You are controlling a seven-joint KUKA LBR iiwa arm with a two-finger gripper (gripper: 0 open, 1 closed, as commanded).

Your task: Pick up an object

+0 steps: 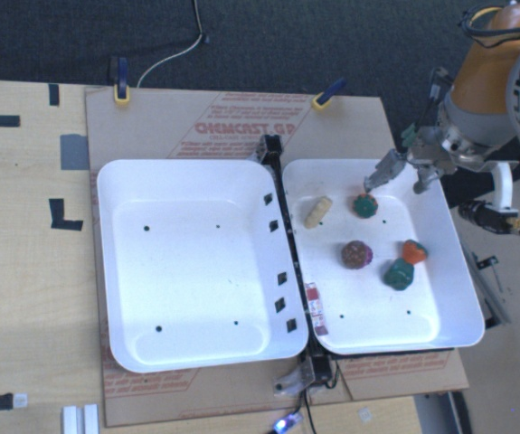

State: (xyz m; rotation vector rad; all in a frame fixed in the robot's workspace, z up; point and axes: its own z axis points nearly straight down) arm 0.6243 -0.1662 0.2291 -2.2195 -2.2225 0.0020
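The grey two-finger gripper hangs over the right white plastic bin's upper edge, fingers spread and grasping nothing; one fingertip sits just above the small dark green ball; a beige oblong piece, brownish-purple ball, orange lump and teal lump lie nearby.

Open jaws over right bin, beside green ball.

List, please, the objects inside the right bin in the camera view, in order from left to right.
Red-and-white packet → beige piece → brownish-purple ball → small green ball → large green object → orange object.
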